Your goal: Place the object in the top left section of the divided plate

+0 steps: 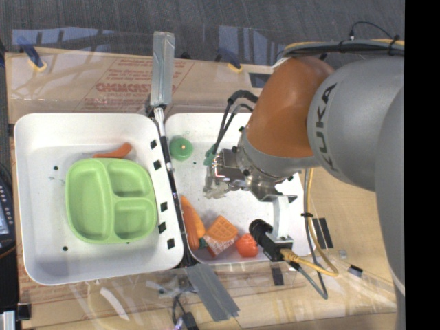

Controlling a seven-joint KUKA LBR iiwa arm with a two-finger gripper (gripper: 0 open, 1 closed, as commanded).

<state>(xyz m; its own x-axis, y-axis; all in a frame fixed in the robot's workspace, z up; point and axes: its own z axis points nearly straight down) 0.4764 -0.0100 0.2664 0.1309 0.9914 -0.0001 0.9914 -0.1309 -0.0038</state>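
Camera view: arm (323, 129) reaches over the right bin (199, 126); the task looks barely begun.
Divided plate (89, 198): in the left bin (27, 184), all sections bare.
Gripper (218, 176): low in the right bin; its grip cannot be told.
Object: unplaced, probably the carrot (192, 218) or green ball (181, 148) nearby.

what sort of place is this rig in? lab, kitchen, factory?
Most likely a robotics lab bench, not a kitchen: a KUKA arm reaches over a left bin and right bin with grey tape at their seam, and the carrot looks like toy food near a green divided plate.
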